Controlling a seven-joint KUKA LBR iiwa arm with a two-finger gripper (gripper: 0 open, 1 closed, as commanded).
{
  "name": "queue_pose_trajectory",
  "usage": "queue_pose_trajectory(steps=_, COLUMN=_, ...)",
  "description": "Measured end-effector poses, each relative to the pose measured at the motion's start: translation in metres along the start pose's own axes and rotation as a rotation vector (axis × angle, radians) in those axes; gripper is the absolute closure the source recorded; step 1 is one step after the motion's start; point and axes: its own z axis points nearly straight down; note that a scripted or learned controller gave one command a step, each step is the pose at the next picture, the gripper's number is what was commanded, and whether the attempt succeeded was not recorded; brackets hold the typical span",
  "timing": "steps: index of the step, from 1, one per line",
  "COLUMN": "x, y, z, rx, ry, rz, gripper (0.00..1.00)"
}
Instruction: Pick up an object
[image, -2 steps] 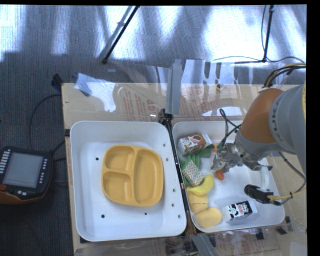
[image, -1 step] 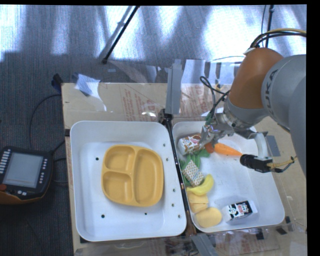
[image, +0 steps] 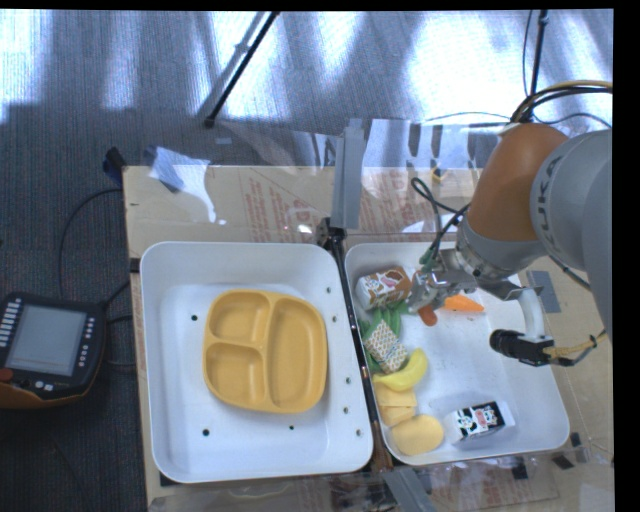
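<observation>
My gripper (image: 430, 292) hangs low over the upper part of the right bin (image: 530, 385). Just under its tip is a small red-orange piece (image: 428, 317), and I cannot tell whether it is held. An orange carrot (image: 463, 303) lies right beside it. A brown and white can-like item (image: 383, 287) sits just left of the gripper. Along the bin's left side lie a green item (image: 384, 321), a checkered packet (image: 385, 348), a banana (image: 403, 374) and a pale yellow lump (image: 417, 434). A small black and white carton (image: 479, 421) lies near the front.
The left bin (image: 170, 300) holds a yellow divided plate (image: 265, 350). A grey post (image: 345, 185) stands behind the divider between the bins. The arm's orange band (image: 515, 195) and a black cable fitting (image: 520, 345) hang over the right bin's right side.
</observation>
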Motion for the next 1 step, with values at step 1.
queue_pose_trajectory(steps=1, x=-0.0266, y=0.0314, z=-0.0269, rx=-0.006, ry=-0.001, rz=-0.063, gripper=1.0)
